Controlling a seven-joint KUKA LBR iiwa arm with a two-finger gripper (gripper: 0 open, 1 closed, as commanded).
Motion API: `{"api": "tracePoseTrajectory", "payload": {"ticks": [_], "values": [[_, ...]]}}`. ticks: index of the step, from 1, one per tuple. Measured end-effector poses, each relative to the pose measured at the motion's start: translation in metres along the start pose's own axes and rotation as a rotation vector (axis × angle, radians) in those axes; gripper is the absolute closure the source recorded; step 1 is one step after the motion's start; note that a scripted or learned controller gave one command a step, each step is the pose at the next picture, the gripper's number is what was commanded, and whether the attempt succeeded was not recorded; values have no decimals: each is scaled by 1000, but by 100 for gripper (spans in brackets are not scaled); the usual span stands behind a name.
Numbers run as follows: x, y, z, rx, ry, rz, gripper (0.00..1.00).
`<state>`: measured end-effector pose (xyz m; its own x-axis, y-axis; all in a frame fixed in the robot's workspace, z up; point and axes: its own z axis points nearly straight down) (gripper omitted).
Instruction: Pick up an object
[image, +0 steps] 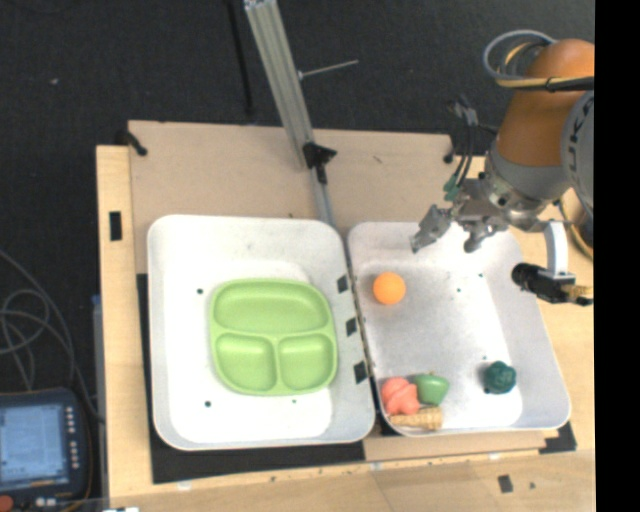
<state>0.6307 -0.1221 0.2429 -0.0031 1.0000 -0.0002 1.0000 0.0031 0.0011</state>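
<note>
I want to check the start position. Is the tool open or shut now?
Open. The tool hangs over the far edge of the right bin, its two fingers spread apart with nothing between them.

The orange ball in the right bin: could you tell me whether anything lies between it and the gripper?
Nothing visible does. The orange ball sits alone on bare bin floor, with the gripper above the bin's far end; the other toys are clustered at the near edge.

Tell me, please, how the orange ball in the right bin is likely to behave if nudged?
The orange ball looks round and smooth, so it would probably roll freely. It sits alone on the right bin's flat floor, so likely only the walls would stop it.
</note>
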Motion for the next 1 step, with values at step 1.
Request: {"api": "tracePoseTrajectory", "payload": {"ticks": [1], "values": [[0,0,0,0,0,0,0]]}}
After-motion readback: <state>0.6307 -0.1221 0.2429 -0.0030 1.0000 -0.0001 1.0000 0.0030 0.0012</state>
